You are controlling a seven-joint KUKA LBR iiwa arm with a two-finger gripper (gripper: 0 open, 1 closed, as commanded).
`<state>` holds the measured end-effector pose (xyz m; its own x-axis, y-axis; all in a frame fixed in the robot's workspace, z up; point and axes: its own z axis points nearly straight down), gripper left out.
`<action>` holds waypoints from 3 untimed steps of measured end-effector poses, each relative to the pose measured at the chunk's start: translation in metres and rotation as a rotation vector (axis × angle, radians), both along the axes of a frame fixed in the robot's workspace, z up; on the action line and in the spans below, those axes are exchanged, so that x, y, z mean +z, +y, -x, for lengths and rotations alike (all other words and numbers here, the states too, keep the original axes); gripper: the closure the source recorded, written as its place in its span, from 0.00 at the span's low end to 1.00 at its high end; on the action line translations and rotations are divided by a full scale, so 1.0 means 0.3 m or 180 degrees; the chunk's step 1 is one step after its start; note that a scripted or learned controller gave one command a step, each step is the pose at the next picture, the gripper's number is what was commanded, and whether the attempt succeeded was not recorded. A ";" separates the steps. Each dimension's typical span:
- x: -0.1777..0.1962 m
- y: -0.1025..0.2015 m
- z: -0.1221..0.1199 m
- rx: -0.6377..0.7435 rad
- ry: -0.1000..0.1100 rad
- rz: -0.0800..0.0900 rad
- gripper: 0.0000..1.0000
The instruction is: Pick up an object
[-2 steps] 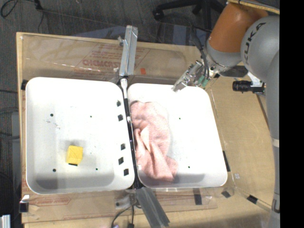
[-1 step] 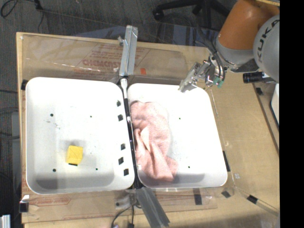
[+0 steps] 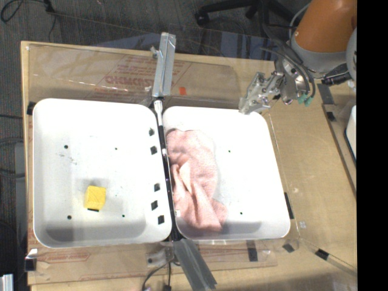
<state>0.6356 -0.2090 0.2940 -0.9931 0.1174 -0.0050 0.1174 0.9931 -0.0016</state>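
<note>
Farthest from the fingers, low in the left bin, lies a small yellow block — flat on the white floor, alone, well apart from every wall but nearest the front one. Across the centre divider, in the right bin, a pink cloth is heaped in folds along the side against the divider, running from near the back wall down to the front; it is the closer of the two things to the fingers, though still well apart from them and below them in the view. At the far right the gripper hangs over that bin's back right corner, about at the rim, with the orange-banded arm behind it. Its fingers stand a little apart, as far as the slanted view lets me judge, and nothing sits between them — no cloth, no block. So I judge the task barely begun: nothing is grasped, both things rest in their bins, and the whole of the work is left — choosing a target, moving over it, descending, closing, lifting. The cloth looks the nearer and larger target.
</note>
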 end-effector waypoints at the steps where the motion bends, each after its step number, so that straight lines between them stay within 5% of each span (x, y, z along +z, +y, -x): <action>1: 0.144 0.004 -0.004 0.1048 0.0004 0.0002 1.00; 3: 0.201 0.003 -0.074 0.3602 0.0004 0.0011 1.00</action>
<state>0.6579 -0.2080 0.3541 -0.5285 -0.8489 -0.0026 -0.8489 0.5285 -0.0040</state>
